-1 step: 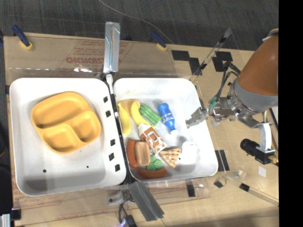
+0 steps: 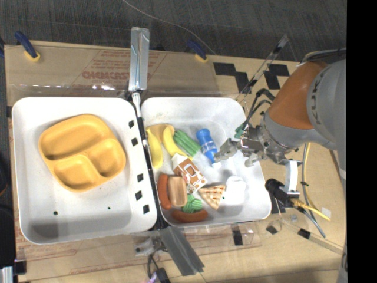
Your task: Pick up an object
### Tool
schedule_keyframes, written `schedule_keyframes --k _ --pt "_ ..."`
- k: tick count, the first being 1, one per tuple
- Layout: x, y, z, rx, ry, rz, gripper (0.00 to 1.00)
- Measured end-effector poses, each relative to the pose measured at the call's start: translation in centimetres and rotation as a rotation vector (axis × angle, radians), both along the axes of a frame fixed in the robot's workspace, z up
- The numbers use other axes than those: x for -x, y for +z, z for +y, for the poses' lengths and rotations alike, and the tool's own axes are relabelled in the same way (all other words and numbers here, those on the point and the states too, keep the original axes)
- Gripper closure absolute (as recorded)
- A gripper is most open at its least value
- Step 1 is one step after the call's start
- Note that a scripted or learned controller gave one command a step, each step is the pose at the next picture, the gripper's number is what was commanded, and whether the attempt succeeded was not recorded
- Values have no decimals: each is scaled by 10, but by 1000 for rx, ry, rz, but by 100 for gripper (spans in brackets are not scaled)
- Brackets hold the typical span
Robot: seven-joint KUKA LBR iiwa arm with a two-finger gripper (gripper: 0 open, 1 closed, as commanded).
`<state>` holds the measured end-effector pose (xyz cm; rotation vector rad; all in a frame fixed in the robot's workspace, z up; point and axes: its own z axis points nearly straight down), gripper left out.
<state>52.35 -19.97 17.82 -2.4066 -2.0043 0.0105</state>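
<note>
My gripper hangs over the right bin, grip unclear, beside the blue bottle; bananas there too. The left bin holds 1 yellow tray.

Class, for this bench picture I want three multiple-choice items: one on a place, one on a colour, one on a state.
1. Where does the yellow divided tray lie?
A. left bin
B. right bin
C. on the bench outside the bins

2. What colour is the small bottle?
A. red
B. blue
C. green

3. How does the bottle stand?
A. upright
B. lying on its side
C. lifted above the bin

Answers: 1 A, it rests in the left bin; 2 B, its body is blue; 3 B, it lies flat in the right bin, beside the gripper.
</note>
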Motion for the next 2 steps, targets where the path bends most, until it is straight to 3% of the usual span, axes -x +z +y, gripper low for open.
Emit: schedule_keyframes --k 1,2 --pt "41 23 66 -1 138 -6 0" --pt "-16 -7 36 4 -97 -4 0"
